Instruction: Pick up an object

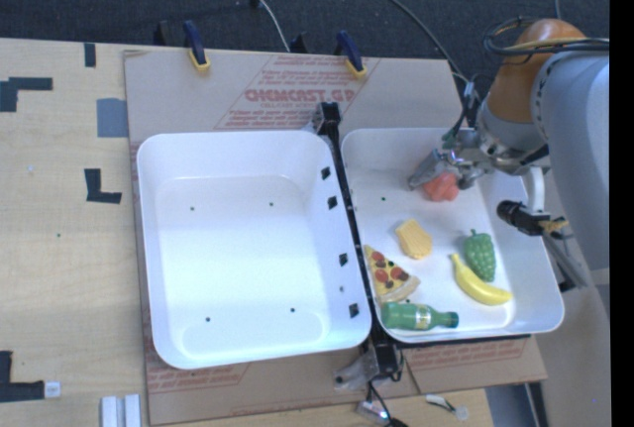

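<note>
Gripper [443, 175] sits low in the right bin [515, 321], directly over a red object [442, 187]; we see them seemingly touching, but cannot tell whether the jaws grip it.

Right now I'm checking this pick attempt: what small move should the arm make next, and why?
Probably a short, slow lift straight up. The two-finger gripper sits low in the right white bin, right at the small red toy piece, but the view does not settle whether it grips it. Rising a little would show that, well apart from the yellow cheese wedge.
</note>
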Motion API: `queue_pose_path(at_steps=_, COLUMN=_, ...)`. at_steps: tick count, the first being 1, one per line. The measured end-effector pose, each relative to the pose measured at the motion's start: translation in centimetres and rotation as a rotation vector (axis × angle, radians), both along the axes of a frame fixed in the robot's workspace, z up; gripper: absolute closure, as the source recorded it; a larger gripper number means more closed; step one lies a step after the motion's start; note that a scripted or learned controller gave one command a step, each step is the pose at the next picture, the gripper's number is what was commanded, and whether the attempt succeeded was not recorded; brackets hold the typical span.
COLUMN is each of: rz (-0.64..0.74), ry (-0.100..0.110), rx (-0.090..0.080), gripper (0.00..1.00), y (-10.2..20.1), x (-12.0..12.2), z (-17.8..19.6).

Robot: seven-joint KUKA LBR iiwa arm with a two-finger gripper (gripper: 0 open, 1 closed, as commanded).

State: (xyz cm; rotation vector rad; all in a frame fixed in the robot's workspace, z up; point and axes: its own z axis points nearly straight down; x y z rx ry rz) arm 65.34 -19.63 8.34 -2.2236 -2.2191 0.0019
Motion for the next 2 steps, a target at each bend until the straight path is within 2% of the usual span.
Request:
queue_pose_path(at_steps=1, rz=0.003, ry=-0.003, rx=0.000, gripper=0.00, y=1.9, x=-2.2, z=0.3)
queue_pose_path(at_steps=2, rz=0.003, ry=-0.004, rx=-0.001, gripper=1.00, y=1.8, x=-2.1, z=1.3)
